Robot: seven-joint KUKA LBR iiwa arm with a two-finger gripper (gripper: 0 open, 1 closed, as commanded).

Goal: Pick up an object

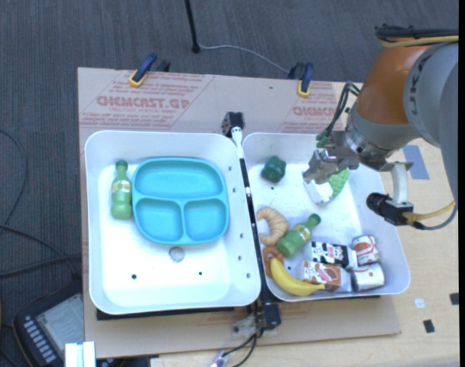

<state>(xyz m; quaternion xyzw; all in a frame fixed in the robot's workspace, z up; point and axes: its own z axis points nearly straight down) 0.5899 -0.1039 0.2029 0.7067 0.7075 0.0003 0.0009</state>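
From where I stand, the grey arm with its orange band reaches in from the right and hangs its tool (323,176) over the back of the right-hand shallow white bin (393,270). A light green leafy toy piece (339,180) sits right at the tool's tip, touching or tucked against it, but I cannot tell whether it is truly pinched or how the tool is set. Just to the left in the same bin lies a small dark green lumpy toy (274,169). Nearer the front are a tan ring-shaped pastry (273,225), a green plastic bottle (297,237) lying tilted, a yellow banana (292,280), a black-and-white printed carton (325,254) and two small red-and-white cans (365,263). The left-hand white bin (125,285) holds a light blue divided plastic tray (180,200) with a small pale green bottle (121,191) just beside it on the left. Both bins rest on the brown cardboard-covered tabletop (102,102).
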